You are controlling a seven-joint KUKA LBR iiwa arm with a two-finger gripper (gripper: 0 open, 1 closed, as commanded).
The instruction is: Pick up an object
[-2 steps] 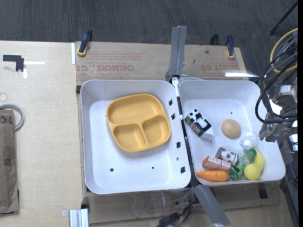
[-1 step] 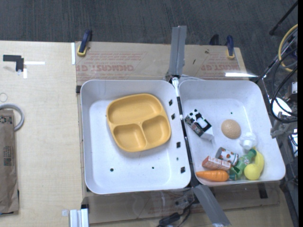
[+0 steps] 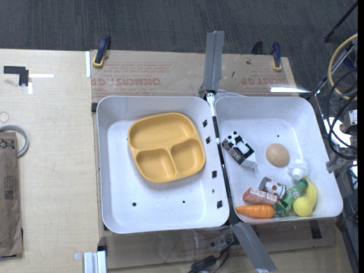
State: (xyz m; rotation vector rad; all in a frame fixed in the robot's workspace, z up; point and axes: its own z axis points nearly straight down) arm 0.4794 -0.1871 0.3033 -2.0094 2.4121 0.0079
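carrot [image 3: 255, 211] looks like the easiest pick: it lies flat near the front wall of the right bin [image 3: 318, 124], long axis roughly left-right across the view, thick end toward the lemon [image 3: 304, 203], tip pointing left. risk: it's touching a red packet [image 3: 260, 196] and sits close to the wall, so a grab could clip the rim or drag the neighbour along. egg [image 3: 277, 154] sits apart but would likely roll or slip. yellow tray [image 3: 166, 147] in the left bin [image 3: 114, 209] is wide and shallow, poor grab. gripper state: cannot tell.
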